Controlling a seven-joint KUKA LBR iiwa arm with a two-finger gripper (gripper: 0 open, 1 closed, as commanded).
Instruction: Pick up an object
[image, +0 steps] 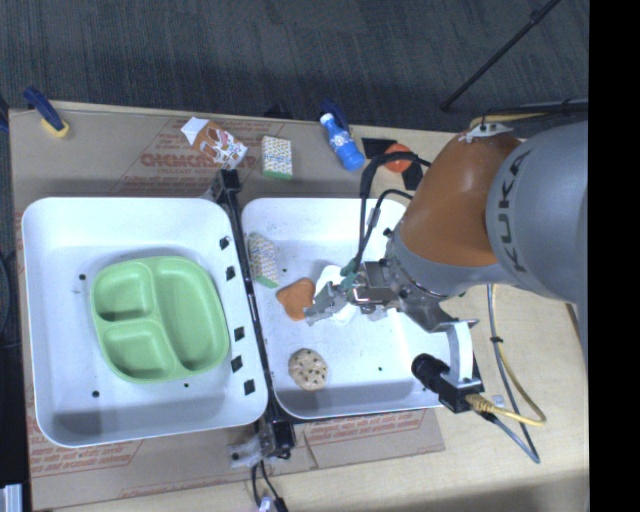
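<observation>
Orange rounded soft-looking lump (295, 297) sat in the right white bin (400, 400), just beside the gripper (322, 303).
It looked light and squashy, likely best pinched across its narrow middle; a judgement only. Whether the grey tool was spread or pinching, I couldn't tell. Right bin count: one orange lump, one round speckled cookie (308, 368), one patterned flat packet (264, 258), plus something white under the tool, unclear. Left white bin (50, 300) held one green three-compartment plastic tray (160, 317).
</observation>
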